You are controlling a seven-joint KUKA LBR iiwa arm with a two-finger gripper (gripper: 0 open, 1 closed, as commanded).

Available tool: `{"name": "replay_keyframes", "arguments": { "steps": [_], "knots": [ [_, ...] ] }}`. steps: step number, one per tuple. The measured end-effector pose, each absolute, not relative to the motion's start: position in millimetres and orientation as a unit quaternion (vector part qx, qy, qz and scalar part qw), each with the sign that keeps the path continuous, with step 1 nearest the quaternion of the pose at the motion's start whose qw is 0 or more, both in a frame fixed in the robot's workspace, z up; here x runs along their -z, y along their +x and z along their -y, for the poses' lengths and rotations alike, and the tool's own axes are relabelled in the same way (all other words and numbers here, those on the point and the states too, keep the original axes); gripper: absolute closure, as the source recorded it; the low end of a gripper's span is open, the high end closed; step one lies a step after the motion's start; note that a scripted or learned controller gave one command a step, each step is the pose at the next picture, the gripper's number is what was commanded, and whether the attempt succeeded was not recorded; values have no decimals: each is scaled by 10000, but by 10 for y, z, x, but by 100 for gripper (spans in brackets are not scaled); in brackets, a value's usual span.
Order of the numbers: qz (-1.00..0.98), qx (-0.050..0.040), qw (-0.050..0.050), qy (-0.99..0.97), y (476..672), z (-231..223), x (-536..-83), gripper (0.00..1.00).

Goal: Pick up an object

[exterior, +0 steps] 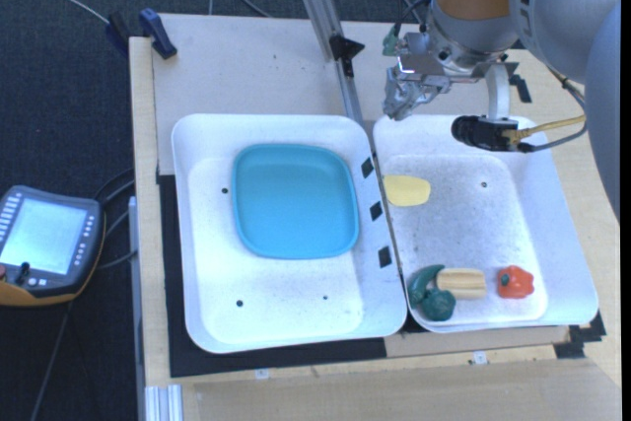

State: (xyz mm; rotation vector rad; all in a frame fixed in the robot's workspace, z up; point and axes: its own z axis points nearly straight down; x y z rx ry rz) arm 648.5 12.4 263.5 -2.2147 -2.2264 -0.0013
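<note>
Nearest candidate is the flat pale-yellow soft piece point(406, 190), lying in the right white bin point(552, 212) by its left wall; the green lump point(432, 293), tan wooden block point(461, 283) and red tomato-like toy point(514, 282) sit clustered along the near edge. The metal two-finger gripper point(399, 104) hangs over the bin's far-left corner, holding nothing; we cannot tell its opening. Risks, in our judgement: clipping the rim or the divider between bins on descent, or skidding off the yellow piece. The blue square plate point(295, 200) in the left bin point(197, 232) stays irrelevant.

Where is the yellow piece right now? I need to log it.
The yellow piece lies in the right bin, against its left wall, below the pincer and apart from the red pepper.
</note>
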Motion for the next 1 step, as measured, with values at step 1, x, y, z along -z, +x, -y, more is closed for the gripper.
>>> {"name": "replay_keyframes", "arguments": {
  "steps": [1],
  "knots": [
    [7088, 0, 8, -7054, 6453, -698, -2459, 100]
  ]
}}
